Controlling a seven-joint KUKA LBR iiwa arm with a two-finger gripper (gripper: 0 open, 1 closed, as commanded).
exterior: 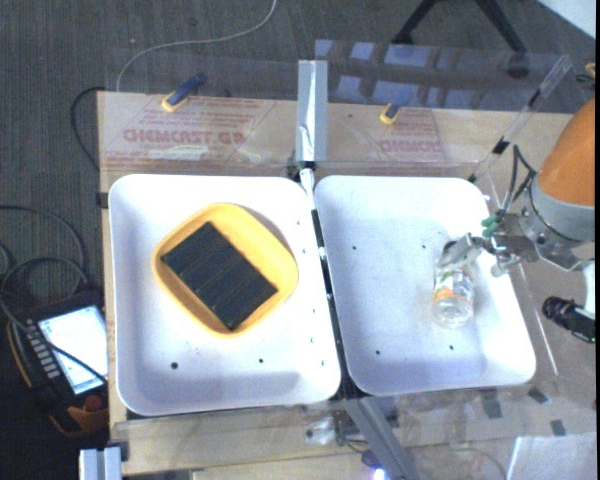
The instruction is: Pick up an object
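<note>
Bottle: one clear plastic bottle [453,288], lying in the right bin [400,358], near its right wall.
Jaws: gripper [480,246] sits at the bottle's upper end — open or closed, I cannot tell.
Left bin [140,368]: one yellow bowl [270,243] with one dark ribbed block [220,275] in it.
Bins: two on the surface.
Risk: the bottle is smooth and round — it could roll or slip out, likely if gripped near its tip.

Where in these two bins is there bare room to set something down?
Right bin: bare floor from the divider to the clear bottle; crowded at its right edge, where the gripper meets the bottle. Left bin: the yellow dish fills the middle; a bare strip borders its near edge.
</note>
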